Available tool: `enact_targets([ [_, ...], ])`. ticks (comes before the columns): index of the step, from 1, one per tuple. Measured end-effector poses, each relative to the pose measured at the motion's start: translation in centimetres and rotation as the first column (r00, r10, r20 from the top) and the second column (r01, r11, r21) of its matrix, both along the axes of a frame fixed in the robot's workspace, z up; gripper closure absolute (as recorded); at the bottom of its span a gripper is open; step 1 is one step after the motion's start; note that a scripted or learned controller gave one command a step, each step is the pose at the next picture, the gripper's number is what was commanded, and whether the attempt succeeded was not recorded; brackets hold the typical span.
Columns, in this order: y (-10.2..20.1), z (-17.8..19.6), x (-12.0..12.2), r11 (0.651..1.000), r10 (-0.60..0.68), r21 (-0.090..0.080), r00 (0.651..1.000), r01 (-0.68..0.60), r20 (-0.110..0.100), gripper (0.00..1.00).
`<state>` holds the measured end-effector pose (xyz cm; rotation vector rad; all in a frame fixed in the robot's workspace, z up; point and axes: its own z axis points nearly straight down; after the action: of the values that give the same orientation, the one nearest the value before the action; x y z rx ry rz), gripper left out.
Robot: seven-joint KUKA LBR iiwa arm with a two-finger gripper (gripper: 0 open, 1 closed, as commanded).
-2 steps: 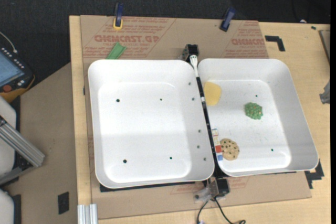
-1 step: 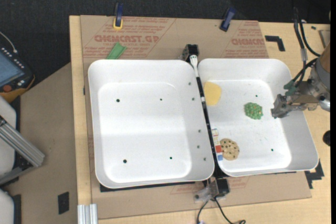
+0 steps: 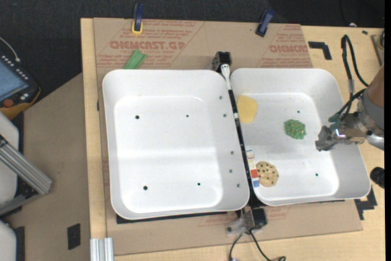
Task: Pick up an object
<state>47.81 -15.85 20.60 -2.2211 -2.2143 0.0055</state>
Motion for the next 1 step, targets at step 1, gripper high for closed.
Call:
enact_targets([
  [1, 8.42, 1.82, 2.51, 1.000, 0.012, 0.000, 1.000, -0.012, 0.010, 1.00],
])
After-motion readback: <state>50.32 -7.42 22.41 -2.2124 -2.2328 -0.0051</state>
